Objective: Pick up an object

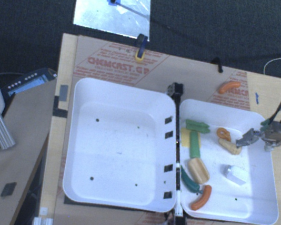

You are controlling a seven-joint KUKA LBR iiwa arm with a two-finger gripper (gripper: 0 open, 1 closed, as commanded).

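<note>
Over the right bin (269,203), near its upper right part, the tool (246,139) hangs at the end of the grey arm that comes in from the right edge; whether it is apart or together cannot be told at this size. Its tip lies just beside a pale tan piece (229,146), and the view does not show whether the two touch. Right next to that piece, on its upper left, sits a small orange ring-shaped object (224,133).

All the loose things in the bins lie in the right one. A green hammer-shaped toy (195,136) lies along the bin's left side, head toward the top. Below it rests a tan rounded block (198,170), which touches a dark green curved piece (189,182) beneath it. An orange sausage-shaped object (201,197) lies near the bin's lower edge, close to the green curve. A small white block (234,175) sits apart, toward the middle right of the bin floor.

Beside it stands the left bin (82,126), and a black divider (175,147) with clips runs between the two. On the tabletop (280,87) above the right bin lies another orange sausage-shaped piece (229,87). A blue and yellow clamp (140,48) grips the tabletop's far edge.
</note>
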